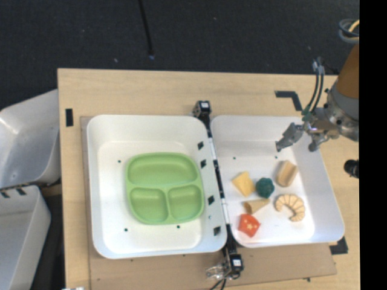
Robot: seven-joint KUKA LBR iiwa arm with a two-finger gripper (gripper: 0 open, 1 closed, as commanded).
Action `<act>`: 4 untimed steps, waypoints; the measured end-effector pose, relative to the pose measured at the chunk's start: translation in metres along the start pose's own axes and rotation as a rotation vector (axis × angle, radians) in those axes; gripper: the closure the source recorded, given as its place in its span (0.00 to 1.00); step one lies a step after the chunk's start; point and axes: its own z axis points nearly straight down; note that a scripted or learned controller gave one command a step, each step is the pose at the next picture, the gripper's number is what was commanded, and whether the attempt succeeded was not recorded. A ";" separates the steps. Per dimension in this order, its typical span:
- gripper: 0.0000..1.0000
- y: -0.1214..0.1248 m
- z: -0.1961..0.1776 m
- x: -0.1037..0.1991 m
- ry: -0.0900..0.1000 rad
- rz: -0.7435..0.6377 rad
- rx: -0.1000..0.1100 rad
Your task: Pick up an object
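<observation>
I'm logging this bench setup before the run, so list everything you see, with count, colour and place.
bench: one, light wood, under both bins
left bin: one, white, left half of bench
right bin: one, white, right half of bench
tray: one, green, three compartments, middle of left bin
wedge: one, yellow, right bin, left of the ball
ball: one, dark green, right bin centre
block: one, tan, right of the ball
cone: one, tan, below the ball
croissant: one, beige, right bin lower right
red piece: one, red, right bin near front edge
arm: one, orange band, right edge
gripper: one, grey, open, above right bin's far part
</observation>
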 end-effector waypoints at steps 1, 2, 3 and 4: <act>0.00 0.002 -0.007 0.001 -0.002 -0.002 -0.012; 0.00 0.011 0.048 -0.007 -0.003 -0.001 -0.007; 0.00 0.020 0.108 -0.010 -0.003 0.000 -0.007; 0.00 0.024 0.154 -0.011 -0.006 0.000 -0.021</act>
